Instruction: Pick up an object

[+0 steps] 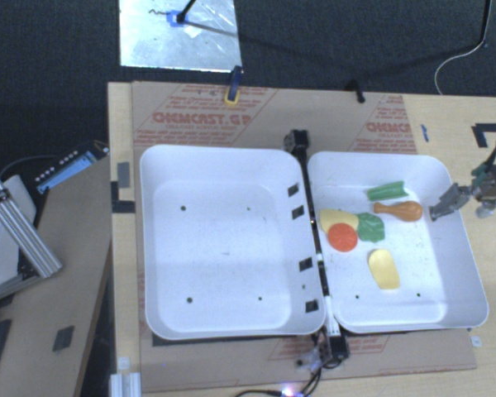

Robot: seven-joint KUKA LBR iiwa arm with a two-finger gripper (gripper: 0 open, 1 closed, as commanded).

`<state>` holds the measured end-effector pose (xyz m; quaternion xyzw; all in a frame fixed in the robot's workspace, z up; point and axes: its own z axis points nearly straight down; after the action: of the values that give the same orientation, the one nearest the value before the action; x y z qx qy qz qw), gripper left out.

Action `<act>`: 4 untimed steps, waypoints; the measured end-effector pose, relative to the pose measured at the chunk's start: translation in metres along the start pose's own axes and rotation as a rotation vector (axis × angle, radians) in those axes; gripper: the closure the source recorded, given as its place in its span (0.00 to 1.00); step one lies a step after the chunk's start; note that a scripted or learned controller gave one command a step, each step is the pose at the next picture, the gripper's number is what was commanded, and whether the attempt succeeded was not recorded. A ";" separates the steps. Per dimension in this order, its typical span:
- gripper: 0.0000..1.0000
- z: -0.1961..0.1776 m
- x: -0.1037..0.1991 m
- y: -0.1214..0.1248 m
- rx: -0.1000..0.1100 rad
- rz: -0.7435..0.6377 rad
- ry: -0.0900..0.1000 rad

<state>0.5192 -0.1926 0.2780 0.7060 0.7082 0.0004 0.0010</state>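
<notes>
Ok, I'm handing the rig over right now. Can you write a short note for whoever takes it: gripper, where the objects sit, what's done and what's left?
Gripper: at the right bin's right rim, above the wall; whether it is open or shut can't be made out, and nothing is seen held.
Right white bin holds all the items: green block, brown drumstick-shaped toy, yellow rounded piece, red disc, green lumpy piece, pale yellow oval.
Left white bin: no items.
Done: no pick yet.
Left: descend on one object, likely the drumstick nearest the gripper, grasp and lift.
</notes>
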 end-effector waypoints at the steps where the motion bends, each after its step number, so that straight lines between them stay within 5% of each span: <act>1: 1.00 -0.011 0.000 0.001 -0.004 -0.004 -0.001; 2: 1.00 -0.248 -0.015 -0.022 -0.020 -0.001 -0.008; 3: 1.00 -0.259 0.022 -0.032 -0.004 -0.004 -0.001; 4: 1.00 -0.230 -0.010 0.014 -0.001 0.002 -0.002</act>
<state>0.5332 -0.2025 0.5076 0.7068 0.7074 0.0001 0.0021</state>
